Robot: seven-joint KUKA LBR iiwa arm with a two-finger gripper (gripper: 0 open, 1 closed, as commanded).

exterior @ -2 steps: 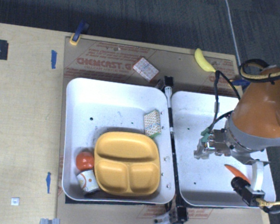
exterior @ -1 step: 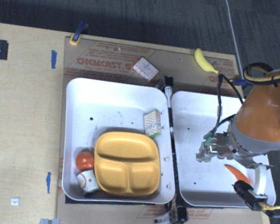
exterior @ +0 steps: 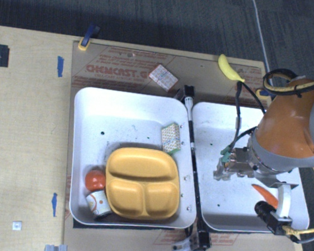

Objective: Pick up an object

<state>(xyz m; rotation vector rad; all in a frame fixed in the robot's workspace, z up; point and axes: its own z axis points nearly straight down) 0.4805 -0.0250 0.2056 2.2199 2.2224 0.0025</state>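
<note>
Two white bins sit on the wooden surface point(exterior: 20, 135): the left bin point(exterior: 82, 142) holds one yellow tray point(exterior: 142, 182), the right bin point(exterior: 209, 212) one orange object point(exterior: 264, 193) beside the hand point(exterior: 225, 169), whose state I cannot tell.

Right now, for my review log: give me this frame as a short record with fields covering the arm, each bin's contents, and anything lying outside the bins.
arm: over the right bin, reaching in from the right
gripper: low over the right bin's floor, nothing seen held
left bin: yellow divided tray, red ball, small patterned packet, small white and orange object
right bin: orange object, partly hidden under the arm
outside bins: banana, patterned card
</note>
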